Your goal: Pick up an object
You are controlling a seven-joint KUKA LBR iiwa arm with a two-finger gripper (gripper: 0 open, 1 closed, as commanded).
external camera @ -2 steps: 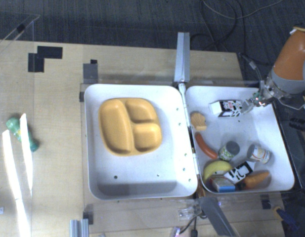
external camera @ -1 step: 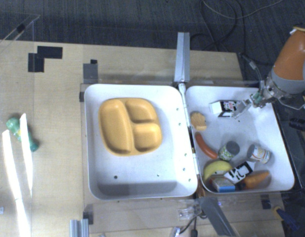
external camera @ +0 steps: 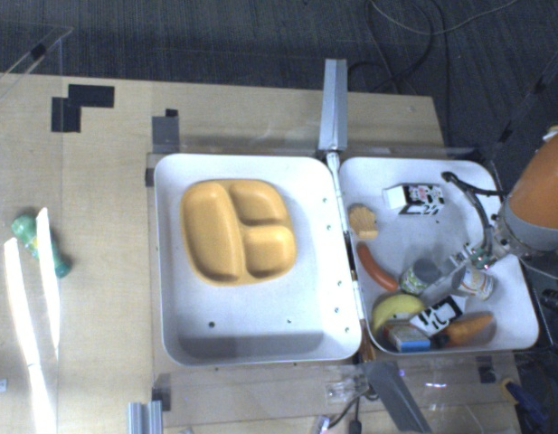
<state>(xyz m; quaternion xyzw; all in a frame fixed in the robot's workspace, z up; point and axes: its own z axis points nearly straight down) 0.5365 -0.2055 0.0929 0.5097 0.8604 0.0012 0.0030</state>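
Note:
The right bin (external camera: 514, 333) holds several small objects. A white and black box (external camera: 412, 197) lies near its back, and a tan round piece (external camera: 363, 221) rests by its left wall. Toward the front are a red sausage (external camera: 376, 268), a grey cup (external camera: 426, 270), a yellow banana (external camera: 396, 307), a black and white packet (external camera: 439, 314) and an orange piece (external camera: 468, 326). My gripper (external camera: 473, 277) is low in this bin, right of the grey cup and just behind the packet. The wrist hides what lies directly under it.
The left bin (external camera: 197, 333) holds a yellow divided tray (external camera: 238, 229). A metal post (external camera: 333, 107) stands between the bins at the back. The arm's orange band (external camera: 543, 188) overhangs the right bin's right edge. A green item (external camera: 30, 233) lies far left on the bench.

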